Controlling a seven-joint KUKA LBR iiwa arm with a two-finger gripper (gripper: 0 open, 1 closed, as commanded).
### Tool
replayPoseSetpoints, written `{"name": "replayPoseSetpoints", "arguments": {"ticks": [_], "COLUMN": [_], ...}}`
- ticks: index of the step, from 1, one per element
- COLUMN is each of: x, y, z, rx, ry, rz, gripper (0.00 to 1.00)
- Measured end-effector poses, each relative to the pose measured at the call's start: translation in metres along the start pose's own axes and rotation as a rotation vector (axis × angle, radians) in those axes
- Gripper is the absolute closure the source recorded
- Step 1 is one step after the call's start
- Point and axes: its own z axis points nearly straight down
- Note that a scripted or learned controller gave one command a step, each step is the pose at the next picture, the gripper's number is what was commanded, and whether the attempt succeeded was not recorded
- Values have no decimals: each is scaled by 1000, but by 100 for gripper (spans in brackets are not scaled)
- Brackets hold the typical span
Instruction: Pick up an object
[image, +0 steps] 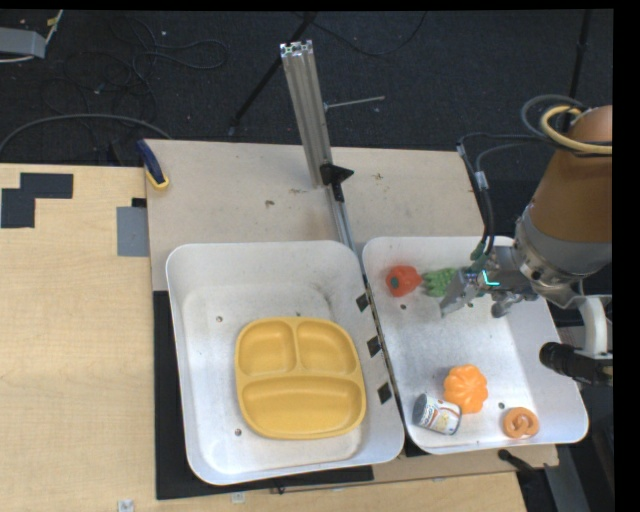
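Observation:
The right bin holds a red toy tomato at its upper left, with a green leafy toy just right of it. An orange toy pumpkin lies lower down, a small white can on its side to its left, and an orange ring-shaped toy near the lower right corner. My gripper hangs over the upper part of this bin, just right of the green toy. Its fingers are spread, and nothing sits between them.
The left bin holds a yellow divided plate. A metal post rises behind the bins. The arm's grey and orange body hangs over the right bin's right edge. Black clips sit where the bins meet.

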Motion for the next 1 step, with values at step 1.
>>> {"name": "replayPoseSetpoints", "arguments": {"ticks": [1], "x": [0], "y": [0], "z": [0], "rx": [-1], "ry": [0], "rz": [0], "gripper": [0]}}
